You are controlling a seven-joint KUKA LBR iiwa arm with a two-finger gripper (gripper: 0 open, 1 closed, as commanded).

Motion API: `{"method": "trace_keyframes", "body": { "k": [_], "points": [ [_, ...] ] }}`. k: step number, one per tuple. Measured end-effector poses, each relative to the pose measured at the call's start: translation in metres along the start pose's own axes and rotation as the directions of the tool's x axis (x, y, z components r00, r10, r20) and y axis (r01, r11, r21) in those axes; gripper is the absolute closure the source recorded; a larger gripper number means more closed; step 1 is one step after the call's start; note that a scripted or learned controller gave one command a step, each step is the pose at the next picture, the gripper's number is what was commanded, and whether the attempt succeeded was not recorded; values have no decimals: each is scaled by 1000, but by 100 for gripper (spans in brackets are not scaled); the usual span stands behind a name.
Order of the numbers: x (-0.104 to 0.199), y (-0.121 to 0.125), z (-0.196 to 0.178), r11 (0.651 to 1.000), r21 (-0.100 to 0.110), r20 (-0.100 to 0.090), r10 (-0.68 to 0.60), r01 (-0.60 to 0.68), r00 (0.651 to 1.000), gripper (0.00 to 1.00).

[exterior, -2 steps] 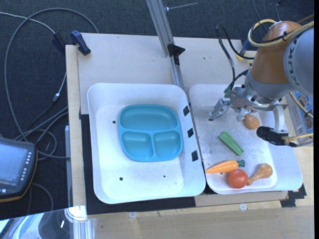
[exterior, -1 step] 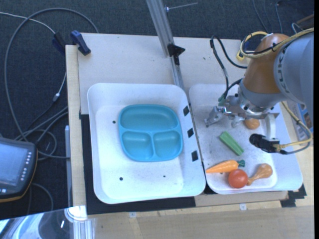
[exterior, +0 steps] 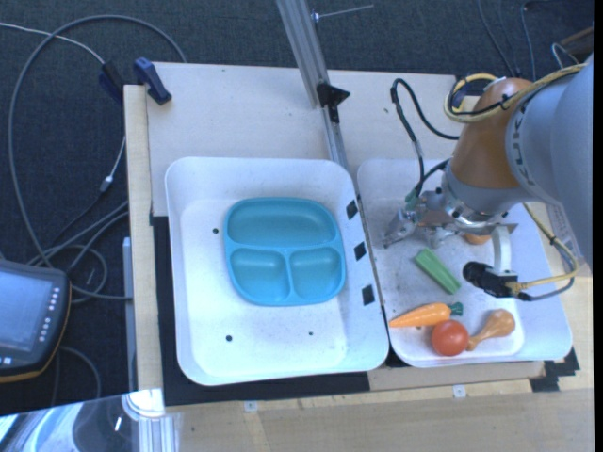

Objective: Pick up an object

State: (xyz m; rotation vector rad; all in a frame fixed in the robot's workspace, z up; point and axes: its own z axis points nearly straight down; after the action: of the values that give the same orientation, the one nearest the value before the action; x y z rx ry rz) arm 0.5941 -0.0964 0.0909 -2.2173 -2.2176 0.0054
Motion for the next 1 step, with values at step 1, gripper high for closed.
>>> {"method": "trace_keyframes", "body": {
  "k": [1],
  "points": [
    [1, 2, -13, 1000, -6, -1, -1, 1, 1000, 100]
  ]
}}
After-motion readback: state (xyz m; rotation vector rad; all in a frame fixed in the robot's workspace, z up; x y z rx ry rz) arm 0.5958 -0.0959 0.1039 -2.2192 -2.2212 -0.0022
